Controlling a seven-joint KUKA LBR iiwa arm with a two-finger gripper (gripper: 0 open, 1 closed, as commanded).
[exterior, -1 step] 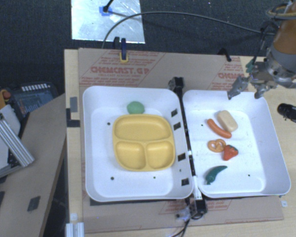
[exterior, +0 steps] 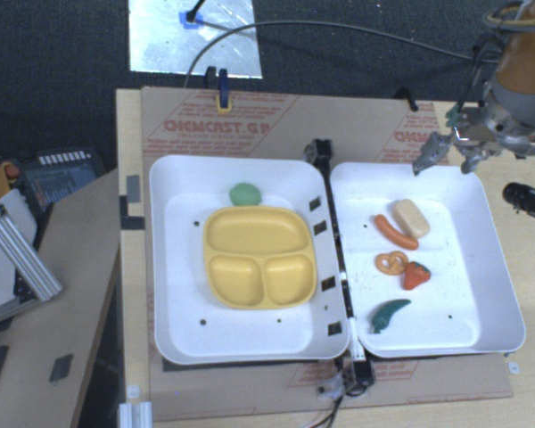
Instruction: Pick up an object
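**White bins, nothing lifted yet**

White plastic below, and the gripper (exterior: 449, 157) hangs over the far edge of the right bin (exterior: 490, 239), fingers spread apart with nothing between them. Take that bin as the landmark: inside it lie a beige bread roll (exterior: 411, 218), an orange sausage (exterior: 396, 232) touching it, a pretzel (exterior: 391, 262), a red strawberry (exterior: 416, 276) and a dark green pepper (exterior: 389, 315) nearest the camera. No pick is made; choosing, descending and closing all look left to do.

One fixed cam, above bench, slanted down, both bins (exterior: 339, 239) in frame
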